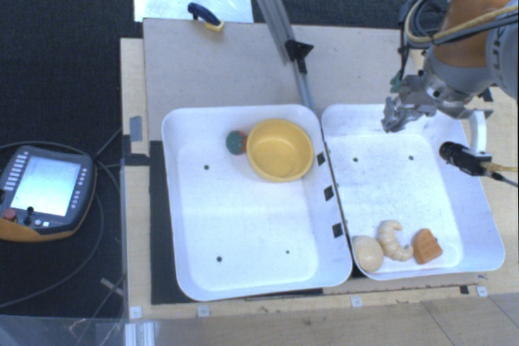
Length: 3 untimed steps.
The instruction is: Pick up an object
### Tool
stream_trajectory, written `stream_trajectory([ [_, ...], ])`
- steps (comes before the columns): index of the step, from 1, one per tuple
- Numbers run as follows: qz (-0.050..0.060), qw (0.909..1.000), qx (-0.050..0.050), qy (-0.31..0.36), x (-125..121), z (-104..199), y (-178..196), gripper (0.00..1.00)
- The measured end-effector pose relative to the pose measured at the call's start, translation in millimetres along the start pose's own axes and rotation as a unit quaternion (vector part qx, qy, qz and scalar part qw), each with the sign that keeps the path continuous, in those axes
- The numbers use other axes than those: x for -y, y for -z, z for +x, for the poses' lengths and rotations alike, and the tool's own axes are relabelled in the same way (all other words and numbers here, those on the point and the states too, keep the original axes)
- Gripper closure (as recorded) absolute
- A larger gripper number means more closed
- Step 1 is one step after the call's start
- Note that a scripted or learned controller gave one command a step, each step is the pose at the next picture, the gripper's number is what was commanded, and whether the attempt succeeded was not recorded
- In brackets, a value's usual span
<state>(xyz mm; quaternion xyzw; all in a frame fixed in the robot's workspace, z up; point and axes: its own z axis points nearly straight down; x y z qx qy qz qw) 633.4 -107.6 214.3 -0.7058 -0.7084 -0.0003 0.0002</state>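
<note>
Over the right bin's [486, 239] far edge, toward one o'clock, the end effector [395, 117] hung with nothing visibly in it; how far it was open could not be told. The candidate objects lay at five o'clock in that bin: a pale egg shape [367, 253], a cream curled piece [394, 240] and an orange chunk [426, 246], close together. A good grasp would probably target the orange chunk at the cluster's outer end, descending vertically. The arm [474, 20] reached in from three o'clock, wrist bent downward.

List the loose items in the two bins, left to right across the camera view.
Small green ball → yellow bowl → pale egg-shaped piece → cream curved piece → orange chunk.
</note>
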Motion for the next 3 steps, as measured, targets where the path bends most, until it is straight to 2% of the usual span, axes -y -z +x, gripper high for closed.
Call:
stream_trajectory([
  [1, -0.001, 1.0, 0.0, 0.001, 12.4, 59.0, 9.2, 1.0],
  [2, 0.0, 1.0, 0.0, 0.001, 13.1, 112.9, 4.3, 1.0],
  [3, 0.0, 1.0, 0.0, 0.001, 29.1, 171.1, 0.9, 1.0],
])
